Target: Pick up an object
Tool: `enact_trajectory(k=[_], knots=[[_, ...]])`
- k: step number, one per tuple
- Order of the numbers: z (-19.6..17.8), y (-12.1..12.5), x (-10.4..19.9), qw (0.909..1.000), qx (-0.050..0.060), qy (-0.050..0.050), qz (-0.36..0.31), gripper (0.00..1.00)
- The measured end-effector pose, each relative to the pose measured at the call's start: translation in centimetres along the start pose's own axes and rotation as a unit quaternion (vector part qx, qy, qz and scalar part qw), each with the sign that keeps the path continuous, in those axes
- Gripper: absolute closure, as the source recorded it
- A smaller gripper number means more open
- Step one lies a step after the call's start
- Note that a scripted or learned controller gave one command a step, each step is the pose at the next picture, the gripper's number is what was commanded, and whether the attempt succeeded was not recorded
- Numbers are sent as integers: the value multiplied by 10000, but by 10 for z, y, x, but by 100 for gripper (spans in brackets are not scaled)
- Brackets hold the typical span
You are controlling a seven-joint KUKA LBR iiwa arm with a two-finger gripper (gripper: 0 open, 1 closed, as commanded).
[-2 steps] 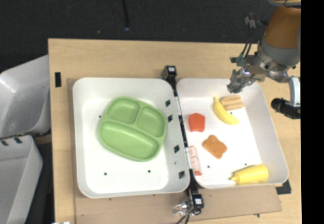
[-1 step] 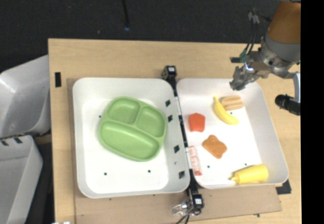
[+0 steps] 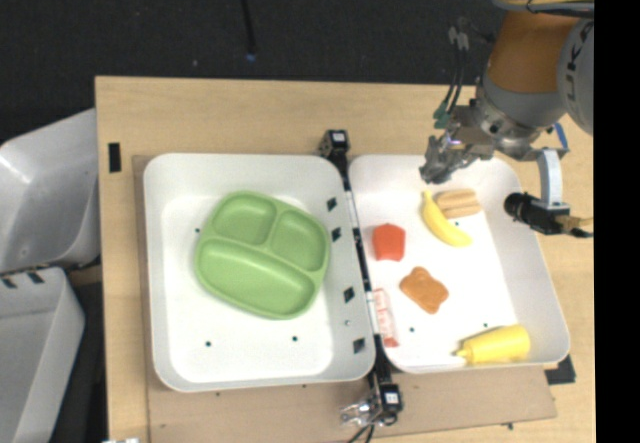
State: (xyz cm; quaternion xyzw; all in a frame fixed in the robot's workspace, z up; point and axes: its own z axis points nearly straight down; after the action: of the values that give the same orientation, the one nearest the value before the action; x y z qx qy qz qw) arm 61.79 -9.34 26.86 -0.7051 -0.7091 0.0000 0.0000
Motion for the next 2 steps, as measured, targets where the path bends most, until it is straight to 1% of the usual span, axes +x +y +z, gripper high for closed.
enact_trajectory(k=[1,2], knots=[[-4,13,56,10000,-12,3,-8,100],[6,13,114,10000,4,2,-5,100]])
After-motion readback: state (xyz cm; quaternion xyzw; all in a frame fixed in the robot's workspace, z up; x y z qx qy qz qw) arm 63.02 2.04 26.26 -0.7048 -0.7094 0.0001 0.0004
